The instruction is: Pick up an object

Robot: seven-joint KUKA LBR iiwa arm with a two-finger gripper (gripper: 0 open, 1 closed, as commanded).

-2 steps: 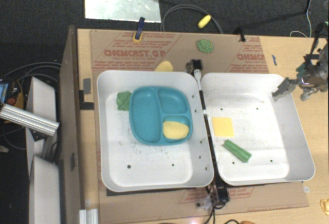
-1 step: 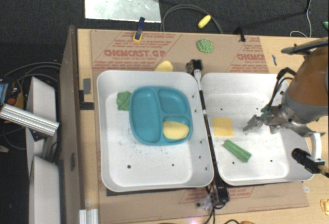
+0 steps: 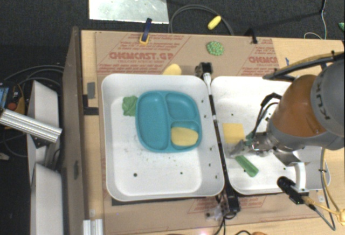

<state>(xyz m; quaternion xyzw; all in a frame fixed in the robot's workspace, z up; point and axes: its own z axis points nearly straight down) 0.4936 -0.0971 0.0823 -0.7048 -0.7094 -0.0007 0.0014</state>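
Presently, item 1: my gripper (image 3: 241, 147), low in the right bin (image 3: 237, 91), near that bin's left wall. Its metal tips point toward the view's left. State of the jaws: I cannot tell from this slant, as the tips run together into 1 pale shape.

Item 2: green stick (image 3: 247, 165), a short slender piece lying flat on the floor of the right bin. It sits just below and slightly right of my gripper tips, very near them; whether they touch I cannot tell. Long axis: diagonal, upper-left end nearest my tips, lower-right end toward the bin's front wall. Nothing shows it between my fingers, so I list it as not held.

Item 3: yellow block (image 3: 233, 132), flat and square, just above my gripper tips in the same bin, near the dividing wall.

Item 4: left bin (image 3: 116, 174), carrying a blue divided plate (image 3: 153, 121) with a yellow piece (image 3: 184, 136) in 1 compartment and a green leaf shape (image 3: 130, 105) beside the plate's left rim. All well apart from my gripper, across the wall.

Judgement: the green stick is the nearer candidate. A grasp would want the jaws set across its diagonal, closing on its narrow width.
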